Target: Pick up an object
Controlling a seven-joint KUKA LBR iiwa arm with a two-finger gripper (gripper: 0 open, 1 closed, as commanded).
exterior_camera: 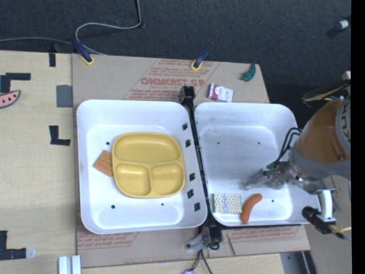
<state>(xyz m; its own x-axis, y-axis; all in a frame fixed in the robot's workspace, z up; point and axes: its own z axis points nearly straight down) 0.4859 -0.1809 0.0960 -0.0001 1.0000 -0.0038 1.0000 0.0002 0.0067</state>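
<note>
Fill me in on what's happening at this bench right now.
A grey and orange robot arm reaches into the right bin from the right, its gripper low over the bin floor. Just below it lie a small sausage and a flat packet, both untouched on the floor. Nothing is seen in its grasp. The left bin holds a yellow divided plate with a cracker tucked at its left edge.

A single fixed camera looks down from above at a slight slant, far enough back to take in both white bins: the left bin [91,153] and the right bin [245,124] sit side by side mid-frame. The cardboard-covered counter [142,79] spreads around them, dark floor [228,16] runs along the top, and the arm [325,136] enters from the right edge.
</note>
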